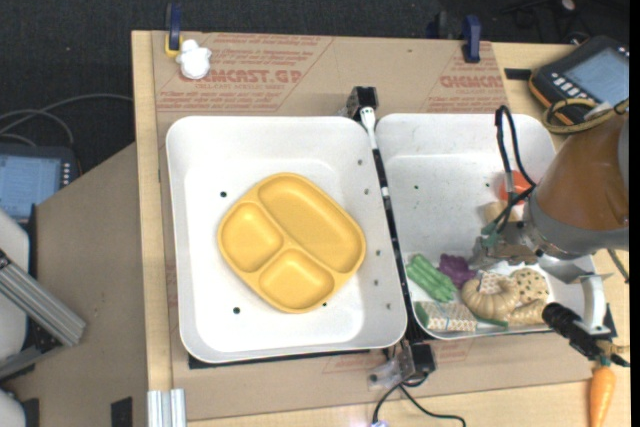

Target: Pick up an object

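Observation:
The right bin (440,165) holds a cluster of toy food at its near edge: a green piece (430,277), a small purple piece (458,267), a beige bread-like piece (488,300), a speckled cookie-like piece (527,287) and a flat printed packet (447,320). A small orange item (517,183) lies further back beside the arm. My gripper (497,240) hangs low over the right bin's right half, just above and behind the purple and beige pieces. The wrist hides its tip.
The left bin (190,215) bears a yellow divided plate (290,240). A black divider runs between the bins. A white knob (193,62) sits at the bench's back left, a yellow-black handset (585,85) at the back right, an orange carrot (600,397) off the front right.

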